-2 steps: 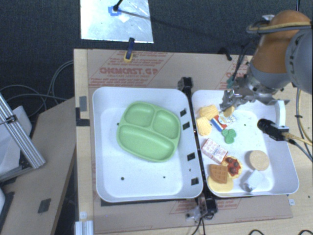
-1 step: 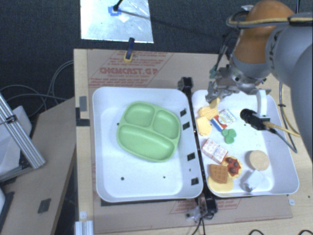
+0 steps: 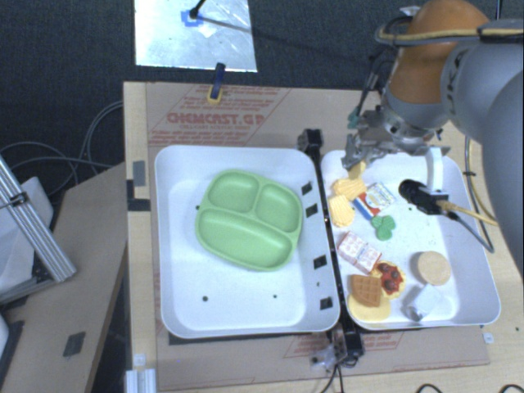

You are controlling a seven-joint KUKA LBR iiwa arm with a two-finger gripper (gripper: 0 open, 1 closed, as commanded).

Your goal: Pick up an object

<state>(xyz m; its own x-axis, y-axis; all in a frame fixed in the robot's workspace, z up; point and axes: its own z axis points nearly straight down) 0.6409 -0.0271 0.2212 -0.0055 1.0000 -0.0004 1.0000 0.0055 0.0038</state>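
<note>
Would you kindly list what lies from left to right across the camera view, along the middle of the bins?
Green three-compartment plastic plate → black divider strip between the bins → pink-and-white wrapped packet → round beige disc.

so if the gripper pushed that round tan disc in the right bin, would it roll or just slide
The round tan disc appears to lie flat on the floor of the right white bin, so it would probably slide rather than roll. It looks like a small toy food piece, so likely light and stiff. Pushed leftward, it might bump the waffle-like toy close by.
</note>
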